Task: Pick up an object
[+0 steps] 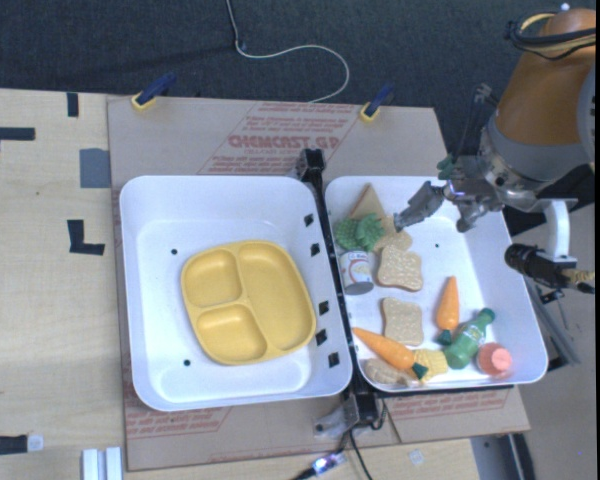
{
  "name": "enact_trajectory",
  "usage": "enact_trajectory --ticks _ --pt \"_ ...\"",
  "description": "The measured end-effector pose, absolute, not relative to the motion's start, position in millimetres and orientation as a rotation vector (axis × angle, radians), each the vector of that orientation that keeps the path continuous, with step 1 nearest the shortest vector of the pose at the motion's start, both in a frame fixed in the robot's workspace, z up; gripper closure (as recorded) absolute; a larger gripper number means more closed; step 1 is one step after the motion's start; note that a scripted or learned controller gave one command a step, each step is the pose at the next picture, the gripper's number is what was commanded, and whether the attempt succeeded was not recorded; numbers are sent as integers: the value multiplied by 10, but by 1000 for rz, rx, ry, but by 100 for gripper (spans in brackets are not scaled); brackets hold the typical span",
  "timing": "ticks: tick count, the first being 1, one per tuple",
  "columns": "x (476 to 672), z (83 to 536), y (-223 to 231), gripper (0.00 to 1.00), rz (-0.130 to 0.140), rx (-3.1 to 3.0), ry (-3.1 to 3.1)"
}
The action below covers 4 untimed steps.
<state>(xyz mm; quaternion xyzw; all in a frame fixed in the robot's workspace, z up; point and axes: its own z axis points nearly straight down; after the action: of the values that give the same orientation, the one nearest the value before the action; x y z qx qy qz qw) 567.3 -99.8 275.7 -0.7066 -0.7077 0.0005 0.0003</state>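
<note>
Cardboard [270, 138] underlies the right bin [480, 268], dark carpet [100, 18] beyond it, and above that bin's far side the gripper [442, 208] hangs spread open, gripping nothing, toy food including bread slices [400, 268] inside the bin.

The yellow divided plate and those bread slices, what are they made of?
The yellow plate looks like moulded plastic: one even colour, soft sheen, rounded compartments. The bread slices seem matte toy food, plastic or foam; the speckled tan surface leaves that open.
</note>
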Motion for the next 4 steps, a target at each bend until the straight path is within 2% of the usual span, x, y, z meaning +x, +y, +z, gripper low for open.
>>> enact_trajectory --ticks 1,2,3,4 --pt "5686 2317 -1016 0 7 -2218 -2219" --pt "5591 1728 -1048 0 7 -2217 -2218" --pt "5617 1150 -1118 0 -2 -2224 -2220" --pt "5660 1075 -1172 0 -9 -2243 -2232"
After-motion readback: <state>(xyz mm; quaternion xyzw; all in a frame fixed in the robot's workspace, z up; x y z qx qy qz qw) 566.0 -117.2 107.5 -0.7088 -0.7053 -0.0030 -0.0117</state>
